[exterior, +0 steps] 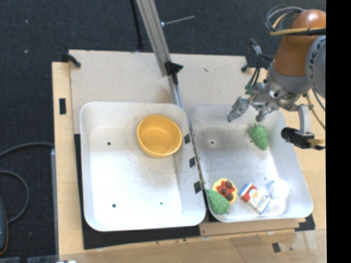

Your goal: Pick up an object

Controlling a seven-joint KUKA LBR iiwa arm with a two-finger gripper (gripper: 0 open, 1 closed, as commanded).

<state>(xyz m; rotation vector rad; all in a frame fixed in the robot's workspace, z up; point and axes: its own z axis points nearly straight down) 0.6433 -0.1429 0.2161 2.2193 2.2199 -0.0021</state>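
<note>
My gripper (251, 112) hangs over the far edge of the right bin (230, 152), its two fingers spread apart with nothing between them. Just below and right of it lies a green bumpy toy (259, 136). Along the near edge of that bin sit a second green toy (218, 202), a yellow piece with red berries (225, 189), a red and white carton (252, 196) and a clear plastic item (278, 191). A yellow bowl (159, 136) stands in the left bin (109, 174).
A metal pole (156, 37) slants down from the top to the seam between the bins. Black clips (193, 163) mark that seam. The beige bench (120, 75) extends behind both bins.
</note>
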